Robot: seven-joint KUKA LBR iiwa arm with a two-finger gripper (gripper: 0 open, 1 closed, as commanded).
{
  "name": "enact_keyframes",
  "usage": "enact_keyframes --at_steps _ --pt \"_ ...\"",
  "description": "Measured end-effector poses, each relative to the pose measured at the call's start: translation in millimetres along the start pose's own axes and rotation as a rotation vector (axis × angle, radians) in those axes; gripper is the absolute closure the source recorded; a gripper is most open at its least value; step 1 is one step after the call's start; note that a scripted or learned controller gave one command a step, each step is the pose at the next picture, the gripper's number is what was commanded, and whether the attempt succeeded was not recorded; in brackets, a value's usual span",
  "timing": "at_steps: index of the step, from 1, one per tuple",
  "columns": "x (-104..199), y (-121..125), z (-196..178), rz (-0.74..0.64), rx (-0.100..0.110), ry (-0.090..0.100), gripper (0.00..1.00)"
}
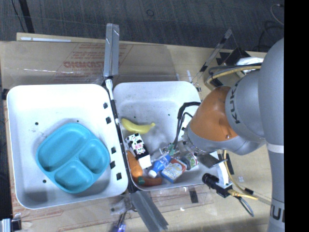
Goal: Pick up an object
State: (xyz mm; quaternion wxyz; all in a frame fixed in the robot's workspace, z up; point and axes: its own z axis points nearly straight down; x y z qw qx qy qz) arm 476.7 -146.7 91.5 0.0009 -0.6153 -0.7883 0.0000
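The right bin [159,93] holds a yellow banana [136,126], a black-and-white cow-patterned piece [135,144], an orange carrot [136,168], a blue and white bottle [161,164], a blue carton [172,171] and a red piece [153,181]. My gripper [177,151] reaches down into the near right part of this bin, just above the bottle and the carton. The orange wrist band and grey arm hide its fingers, and I see nothing between them.
The left bin [29,105] bears a blue divided plate [72,157]. A metal divider [111,52] stands at the far end between the bins. Cardboard lies under both bins. The arm covers the right bin's right wall.
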Motion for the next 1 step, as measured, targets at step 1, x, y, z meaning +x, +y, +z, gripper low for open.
enact_keyframes --at_steps 1 --pt "-0.1 3.4 -11.3 -0.006 -0.006 -0.002 1.00"
